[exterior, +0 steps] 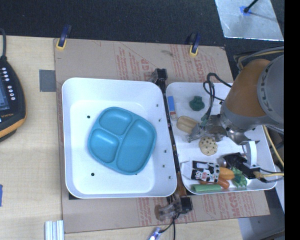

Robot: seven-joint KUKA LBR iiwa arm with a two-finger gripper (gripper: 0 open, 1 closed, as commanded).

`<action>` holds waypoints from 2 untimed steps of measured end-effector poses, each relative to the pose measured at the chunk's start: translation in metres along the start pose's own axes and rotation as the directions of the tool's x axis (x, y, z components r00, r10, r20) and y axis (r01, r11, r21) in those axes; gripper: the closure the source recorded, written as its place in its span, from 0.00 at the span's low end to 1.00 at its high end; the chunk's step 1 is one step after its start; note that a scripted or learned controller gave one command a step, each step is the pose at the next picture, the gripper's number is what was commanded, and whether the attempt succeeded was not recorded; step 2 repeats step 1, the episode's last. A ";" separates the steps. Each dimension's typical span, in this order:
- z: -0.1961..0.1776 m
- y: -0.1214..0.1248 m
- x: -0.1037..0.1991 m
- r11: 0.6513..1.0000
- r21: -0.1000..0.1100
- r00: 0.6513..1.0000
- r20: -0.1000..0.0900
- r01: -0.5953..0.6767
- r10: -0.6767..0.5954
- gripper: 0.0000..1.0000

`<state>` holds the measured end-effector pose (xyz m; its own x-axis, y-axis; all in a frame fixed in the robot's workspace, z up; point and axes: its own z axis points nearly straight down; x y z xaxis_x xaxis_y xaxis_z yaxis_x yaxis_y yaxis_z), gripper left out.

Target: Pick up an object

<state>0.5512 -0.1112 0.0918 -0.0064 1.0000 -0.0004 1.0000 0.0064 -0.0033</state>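
Note:
My gripper (pixel 196 132) hangs low in the right bin (pixel 182 90), at the end of the grey arm with the orange band. It sits between a tan bread roll (pixel 185 122) on its upper left and a round speckled cookie (pixel 208 145) just below it, close to both. Nothing shows held in it. Farther back lie a dark green toy (pixel 196 103) and a small blue block (pixel 171 104) by the bin's left wall.
Along the right bin's front lie a black-and-white card (pixel 203 172), a green stick (pixel 207 187), an orange carrot (pixel 225 174) and a green leafy piece (pixel 240 181). The left bin (pixel 75 184) holds a blue divided plate (pixel 122 140). A teach pendant (pixel 2 99) lies at far left.

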 end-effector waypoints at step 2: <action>-0.001 0.093 -0.022 1.000 -0.001 1.000 0.000 -0.002 0.002 0.00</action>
